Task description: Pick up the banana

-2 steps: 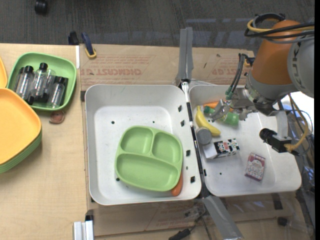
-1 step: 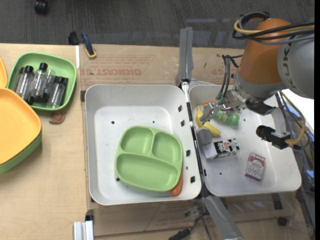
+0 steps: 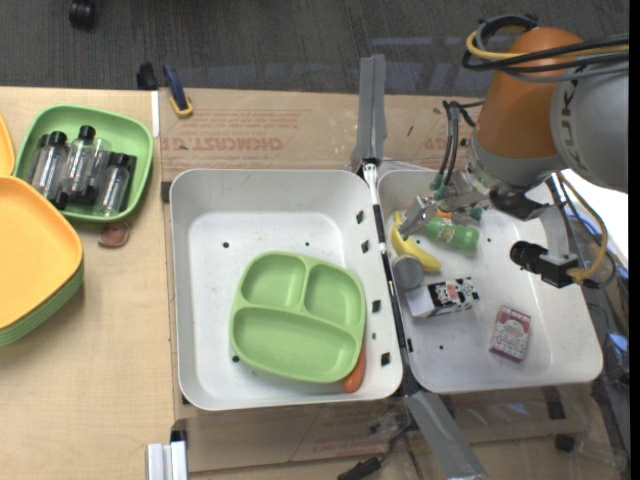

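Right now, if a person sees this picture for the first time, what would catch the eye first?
Probably the grey arm with its orange band, reaching in from the right, with its end effector low over the right white bin, beside the yellow banana. Next, the light green divided plastic plate lying in the left white bin.

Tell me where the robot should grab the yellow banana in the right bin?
Probably the middle of the curved yellow banana, coming straight down from above. It lies flat in the right white bin, running from upper left to lower right. Its upper end sits by the green bottle and the gripper; its lower end meets the grey cylinder. The middle looks most open, jaws closing across its narrow width.
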Robot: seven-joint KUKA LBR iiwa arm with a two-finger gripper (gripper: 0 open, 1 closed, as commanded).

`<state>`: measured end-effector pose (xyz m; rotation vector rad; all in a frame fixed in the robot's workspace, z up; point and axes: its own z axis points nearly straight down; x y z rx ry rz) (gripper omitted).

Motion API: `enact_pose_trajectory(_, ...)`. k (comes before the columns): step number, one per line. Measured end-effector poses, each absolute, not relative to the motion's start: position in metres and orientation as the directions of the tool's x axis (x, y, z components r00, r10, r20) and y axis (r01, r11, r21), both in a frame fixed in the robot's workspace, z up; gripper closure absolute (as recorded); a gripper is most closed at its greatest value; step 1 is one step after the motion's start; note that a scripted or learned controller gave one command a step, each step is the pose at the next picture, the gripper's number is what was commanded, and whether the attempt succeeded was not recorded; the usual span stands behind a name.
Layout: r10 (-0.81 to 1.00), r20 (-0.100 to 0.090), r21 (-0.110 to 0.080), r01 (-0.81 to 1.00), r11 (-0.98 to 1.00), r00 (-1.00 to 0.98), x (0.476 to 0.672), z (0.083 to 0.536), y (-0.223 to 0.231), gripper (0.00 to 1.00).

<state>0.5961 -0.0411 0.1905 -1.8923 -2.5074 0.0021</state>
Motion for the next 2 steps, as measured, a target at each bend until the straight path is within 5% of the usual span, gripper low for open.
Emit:
enact_pose_trajectory(1,0.982,-0.001,-0.001,0.982,0.187,-0.187,0.604,0.191,-0.033,0.00)
enact_pose_trajectory(2,0.995,0.000,-0.004,0.995,0.097,-0.097,0.582,0.191,-0.059,0.00)
